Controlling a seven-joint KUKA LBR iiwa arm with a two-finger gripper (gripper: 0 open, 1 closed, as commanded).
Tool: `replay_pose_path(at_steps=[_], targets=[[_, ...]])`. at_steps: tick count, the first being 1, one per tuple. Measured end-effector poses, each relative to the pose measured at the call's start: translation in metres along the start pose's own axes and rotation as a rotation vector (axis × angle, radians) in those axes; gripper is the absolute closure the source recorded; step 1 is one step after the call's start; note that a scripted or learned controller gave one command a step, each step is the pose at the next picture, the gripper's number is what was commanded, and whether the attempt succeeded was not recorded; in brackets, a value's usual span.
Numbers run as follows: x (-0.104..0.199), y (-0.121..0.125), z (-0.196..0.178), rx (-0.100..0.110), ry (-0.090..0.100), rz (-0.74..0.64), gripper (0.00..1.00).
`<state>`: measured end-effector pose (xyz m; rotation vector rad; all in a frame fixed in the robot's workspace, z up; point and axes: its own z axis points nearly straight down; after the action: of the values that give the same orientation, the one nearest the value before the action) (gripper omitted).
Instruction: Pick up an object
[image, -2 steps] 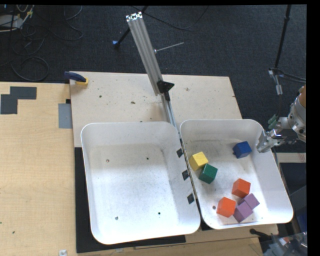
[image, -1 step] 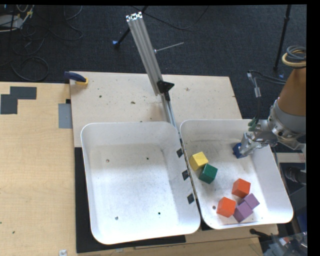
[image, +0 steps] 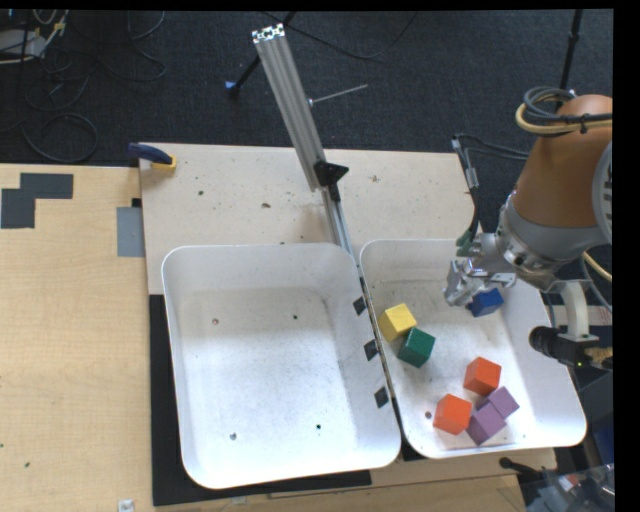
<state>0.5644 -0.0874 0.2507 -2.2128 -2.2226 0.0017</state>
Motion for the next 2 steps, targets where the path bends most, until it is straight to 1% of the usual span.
replay_pose_path(at_steps=[2], targets=[[0.104,0.009,-0.008,-0.002,-0.001,0.000,1.00]])
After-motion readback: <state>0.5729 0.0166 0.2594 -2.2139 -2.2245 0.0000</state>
